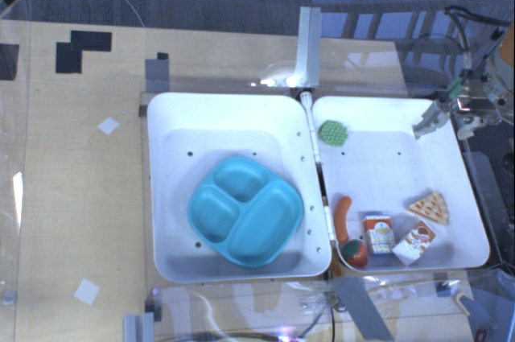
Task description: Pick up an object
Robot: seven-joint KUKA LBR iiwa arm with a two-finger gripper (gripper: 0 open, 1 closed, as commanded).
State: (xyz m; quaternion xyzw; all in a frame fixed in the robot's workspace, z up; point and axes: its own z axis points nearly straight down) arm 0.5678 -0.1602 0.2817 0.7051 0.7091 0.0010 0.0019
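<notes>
**Bin Contents and End Effector Position**

The pale wooden worktop (72, 195) carries two shallow white plastic bins side by side. The left bin (173, 163) contains a light blue divided plastic plate (245, 210) with three compartments, lying slightly toward the near wall.

The right bin (394, 171) contains six small objects. A green bumpy round ball (332, 133) lies at the far left corner. An orange sausage-shaped toy (342, 218) lies along the left wall, with a red tomato-like toy (354, 253) just beside its near end. A small red and white carton (378, 234) stands next to these, a white and red pouch (414, 243) is near it, and a tan waffle wedge (430, 208) lies toward the right wall.

The grey end effector (430, 120) hangs over the far right corner of the right bin, holding nothing; its opening cannot be determined.
</notes>
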